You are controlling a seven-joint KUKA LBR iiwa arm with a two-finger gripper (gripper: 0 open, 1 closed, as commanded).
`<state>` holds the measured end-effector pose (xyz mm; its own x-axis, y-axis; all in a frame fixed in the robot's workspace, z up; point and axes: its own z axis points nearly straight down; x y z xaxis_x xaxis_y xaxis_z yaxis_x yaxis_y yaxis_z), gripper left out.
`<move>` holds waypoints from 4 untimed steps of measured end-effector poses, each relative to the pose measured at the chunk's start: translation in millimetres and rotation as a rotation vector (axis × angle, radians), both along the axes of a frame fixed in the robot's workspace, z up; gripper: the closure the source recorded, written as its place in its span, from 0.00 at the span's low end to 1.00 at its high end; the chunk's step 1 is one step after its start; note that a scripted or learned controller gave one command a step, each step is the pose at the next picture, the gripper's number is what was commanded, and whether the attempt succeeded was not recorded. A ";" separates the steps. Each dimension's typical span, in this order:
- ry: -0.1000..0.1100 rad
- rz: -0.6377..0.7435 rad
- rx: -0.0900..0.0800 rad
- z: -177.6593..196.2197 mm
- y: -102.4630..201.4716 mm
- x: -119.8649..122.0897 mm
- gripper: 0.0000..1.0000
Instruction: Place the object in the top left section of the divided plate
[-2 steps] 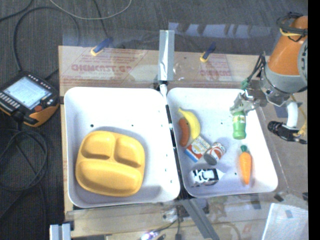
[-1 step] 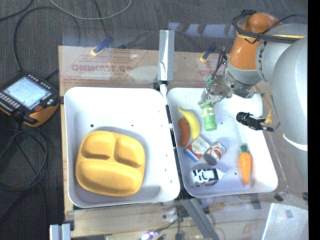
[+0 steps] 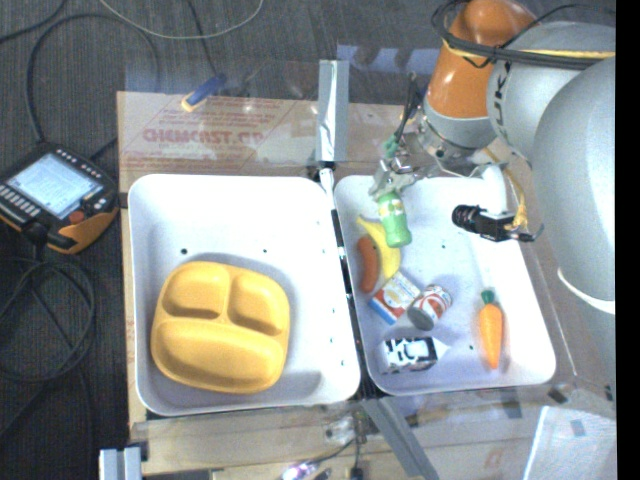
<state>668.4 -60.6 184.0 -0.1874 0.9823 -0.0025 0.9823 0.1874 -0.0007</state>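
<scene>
A yellow divided plate (image 3: pixel 220 326) lies in the left bin (image 3: pixel 150 208), with its top left section (image 3: pixel 194 294) bare. Over the back of the right bin (image 3: pixel 520 268), my gripper (image 3: pixel 388 186) points down at the top of a green bottle (image 3: pixel 396 222). The bottle's pale cap sits between the fingertips and its body hangs over a banana (image 3: pixel 386 256). The gripper looks shut on the bottle's top.
The right bin also holds a red sausage-like piece (image 3: pixel 369 262), a small carton (image 3: pixel 396 295), a can (image 3: pixel 431 304), a black-and-white item (image 3: pixel 411 351) and a carrot (image 3: pixel 490 331). The raised wall between the bins (image 3: pixel 343 268) separates gripper and plate. A pendant (image 3: pixel 55 193) lies at the far left.
</scene>
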 end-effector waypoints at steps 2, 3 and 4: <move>0.002 0.175 0.003 -0.7 98.1 -100.2 1.00; 0.003 0.323 0.003 -54.0 177.7 -103.9 1.00; 0.003 0.322 0.003 -53.9 177.3 -103.8 0.00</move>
